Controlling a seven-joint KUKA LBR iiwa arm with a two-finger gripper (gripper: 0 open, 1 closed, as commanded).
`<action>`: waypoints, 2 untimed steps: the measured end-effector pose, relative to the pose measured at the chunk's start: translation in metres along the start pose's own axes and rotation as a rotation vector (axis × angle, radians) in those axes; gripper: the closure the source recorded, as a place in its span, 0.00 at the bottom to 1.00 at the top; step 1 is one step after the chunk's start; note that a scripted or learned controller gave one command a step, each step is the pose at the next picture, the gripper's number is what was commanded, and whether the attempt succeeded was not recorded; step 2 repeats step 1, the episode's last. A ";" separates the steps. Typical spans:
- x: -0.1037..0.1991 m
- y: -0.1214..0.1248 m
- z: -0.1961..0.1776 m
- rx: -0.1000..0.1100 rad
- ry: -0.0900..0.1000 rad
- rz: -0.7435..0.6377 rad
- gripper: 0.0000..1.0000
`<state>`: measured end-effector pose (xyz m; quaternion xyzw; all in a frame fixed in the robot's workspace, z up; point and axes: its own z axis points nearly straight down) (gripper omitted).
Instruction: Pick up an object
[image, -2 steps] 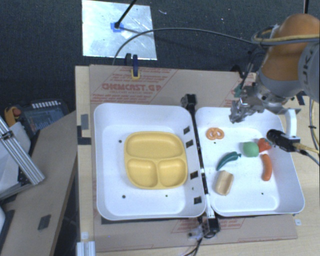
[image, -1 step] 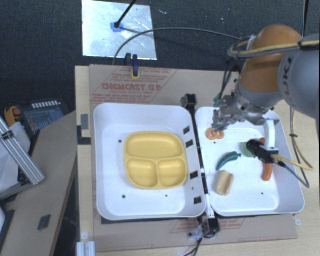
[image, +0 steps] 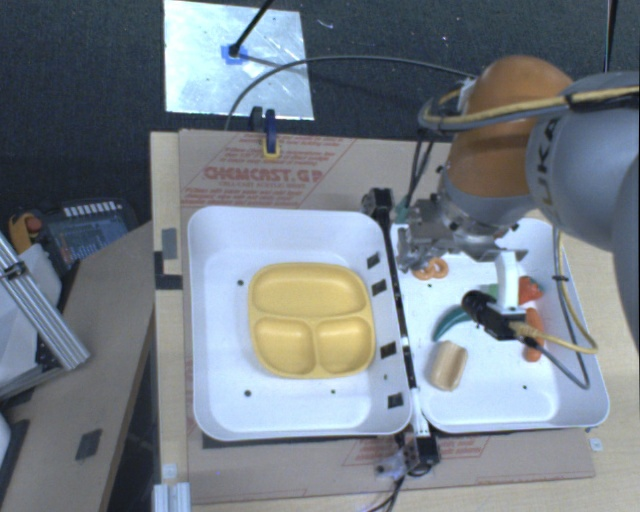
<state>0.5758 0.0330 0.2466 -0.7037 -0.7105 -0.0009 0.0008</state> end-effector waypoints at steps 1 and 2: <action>0.061 -0.017 0.010 0.001 -0.001 0.000 1.00; 0.061 -0.017 0.010 0.001 -0.001 0.000 1.00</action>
